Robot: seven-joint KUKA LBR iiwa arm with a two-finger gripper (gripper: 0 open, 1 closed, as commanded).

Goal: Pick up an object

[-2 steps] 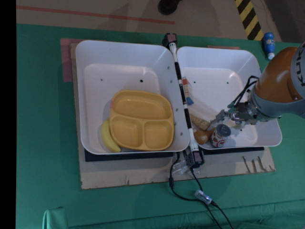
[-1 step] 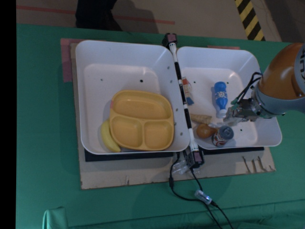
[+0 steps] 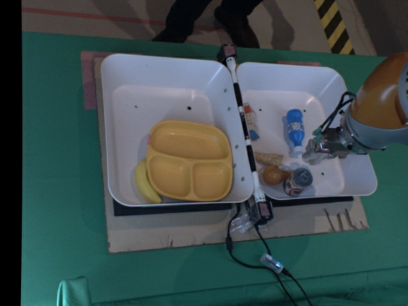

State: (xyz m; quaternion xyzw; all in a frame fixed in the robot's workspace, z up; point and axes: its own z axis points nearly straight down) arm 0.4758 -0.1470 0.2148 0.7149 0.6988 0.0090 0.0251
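The right bin [image 3: 331,101] holds a blue and white bottle [image 3: 294,131] lying near its middle, a small tube [image 3: 251,121] by the divider, a pale bread-like piece [image 3: 268,159], an orange ball [image 3: 274,174] and a round can-like thing [image 3: 298,180] at the front. My gripper [image 3: 317,150] hangs over the right bin, just right of the bottle's lower end and above the can. The view from above hides its tips.
In the left bin [image 3: 127,81] lies a yellow divided plate [image 3: 190,160] with a banana [image 3: 146,183] at its left edge. A black-and-white bar [image 3: 243,129] runs between the bins. Cables [image 3: 268,257] trail over the green bench at the front.
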